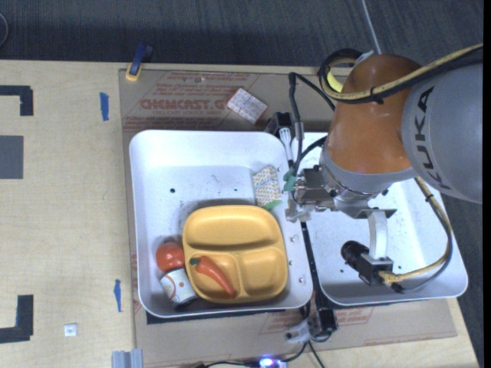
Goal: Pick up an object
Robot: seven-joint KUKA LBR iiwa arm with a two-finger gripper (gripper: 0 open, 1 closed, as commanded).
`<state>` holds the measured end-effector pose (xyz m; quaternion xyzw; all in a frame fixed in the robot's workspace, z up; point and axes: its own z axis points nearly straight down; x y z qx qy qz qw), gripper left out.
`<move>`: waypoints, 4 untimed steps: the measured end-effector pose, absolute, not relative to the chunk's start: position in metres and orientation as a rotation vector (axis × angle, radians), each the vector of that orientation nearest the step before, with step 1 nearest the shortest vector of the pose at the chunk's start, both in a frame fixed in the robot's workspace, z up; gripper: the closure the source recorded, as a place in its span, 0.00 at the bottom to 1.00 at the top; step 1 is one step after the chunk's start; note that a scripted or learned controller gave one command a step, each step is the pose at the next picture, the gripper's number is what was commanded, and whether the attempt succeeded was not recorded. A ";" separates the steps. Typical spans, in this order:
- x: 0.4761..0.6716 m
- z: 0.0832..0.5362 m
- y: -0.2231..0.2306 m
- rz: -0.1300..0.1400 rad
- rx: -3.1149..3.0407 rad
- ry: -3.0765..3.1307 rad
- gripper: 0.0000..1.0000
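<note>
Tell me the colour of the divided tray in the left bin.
Yellow tray, seen in the camera view.

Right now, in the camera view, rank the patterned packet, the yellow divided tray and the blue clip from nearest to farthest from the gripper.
Measured from the gripper at the divider between the bins:
1. Patterned packet, just to its left in the left bin.
2. Yellow divided tray, lower left in the same bin.
3. Blue clip, far upper left, on the bench outside the bins.
</note>
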<state>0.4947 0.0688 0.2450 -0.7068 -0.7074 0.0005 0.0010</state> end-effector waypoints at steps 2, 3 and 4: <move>0.480 0.185 -0.043 -0.001 -2.224 -2.220 1.00; 0.479 0.168 -0.095 0.001 -2.221 -2.219 1.00; 0.513 0.185 -0.044 -0.001 -2.221 -2.223 1.00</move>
